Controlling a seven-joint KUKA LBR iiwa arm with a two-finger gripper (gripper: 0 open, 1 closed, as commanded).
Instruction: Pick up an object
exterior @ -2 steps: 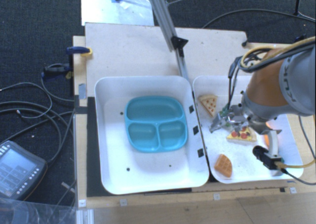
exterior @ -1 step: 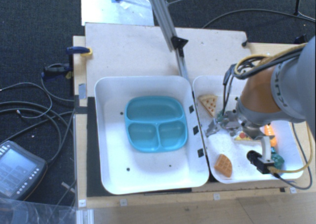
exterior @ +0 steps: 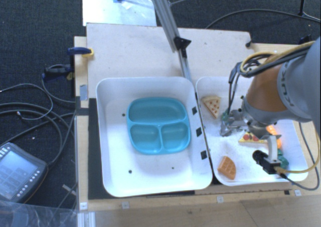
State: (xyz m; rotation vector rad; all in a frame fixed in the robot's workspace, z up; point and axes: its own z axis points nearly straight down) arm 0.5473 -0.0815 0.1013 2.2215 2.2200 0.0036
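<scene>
end effector (exterior: 225, 127) low in right bin (exterior: 293, 167), grip state cannot tell | surface (exterior: 135, 53) pale board, dark carpet around, cables at left | arm hides part of pizza slice (exterior: 251, 140) | left bin (exterior: 108, 136): blue divided tray (exterior: 158, 125) | right bin: pizza wedge (exterior: 211, 105), waffle (exterior: 226, 167)

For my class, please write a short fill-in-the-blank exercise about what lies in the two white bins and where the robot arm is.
1. The blue tray with three compartments lies in the ____ bin.
2. The pizza slice lies in the right bin, near its ____ corner.
3. The waffle piece lies toward the ____ edge of the right bin.
4. The gripper is over the ____ bin.

Missing words: left; far left; near; right
</scene>
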